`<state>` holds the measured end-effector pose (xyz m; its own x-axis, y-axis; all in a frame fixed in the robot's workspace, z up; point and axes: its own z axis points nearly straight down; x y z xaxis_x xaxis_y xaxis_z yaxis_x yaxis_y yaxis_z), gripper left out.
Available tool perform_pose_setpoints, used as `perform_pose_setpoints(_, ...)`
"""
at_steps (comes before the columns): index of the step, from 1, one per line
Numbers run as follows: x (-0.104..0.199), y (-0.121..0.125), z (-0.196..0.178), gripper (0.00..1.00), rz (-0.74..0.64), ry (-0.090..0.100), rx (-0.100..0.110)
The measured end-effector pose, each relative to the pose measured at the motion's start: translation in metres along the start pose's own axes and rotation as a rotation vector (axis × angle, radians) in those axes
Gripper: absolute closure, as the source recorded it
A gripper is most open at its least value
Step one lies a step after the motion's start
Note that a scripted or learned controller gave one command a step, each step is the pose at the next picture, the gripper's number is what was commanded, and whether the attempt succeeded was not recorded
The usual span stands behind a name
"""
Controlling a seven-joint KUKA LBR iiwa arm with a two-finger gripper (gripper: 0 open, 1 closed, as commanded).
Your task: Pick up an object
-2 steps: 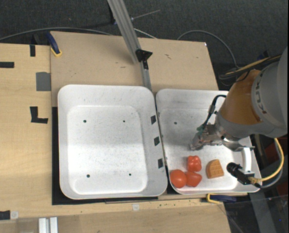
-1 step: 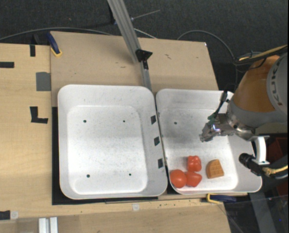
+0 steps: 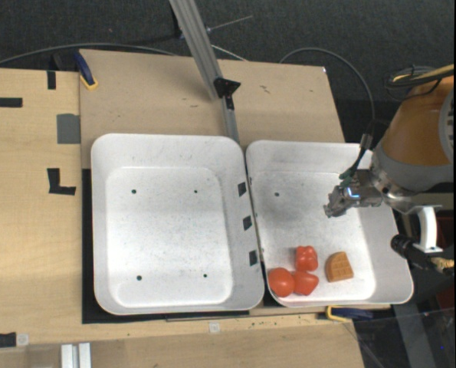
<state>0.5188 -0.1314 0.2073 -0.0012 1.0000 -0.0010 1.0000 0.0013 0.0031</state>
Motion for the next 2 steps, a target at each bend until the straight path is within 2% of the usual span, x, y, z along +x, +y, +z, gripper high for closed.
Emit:
perform_pose_setpoints(1, 0.0, 0.001, -0.038, 1.0, 0.0, 0.0, 0.0)
perform_pose_setpoints(2, 0.047, 0.01, -0.038, 1.0, -0.005, 0.003, 0.004)
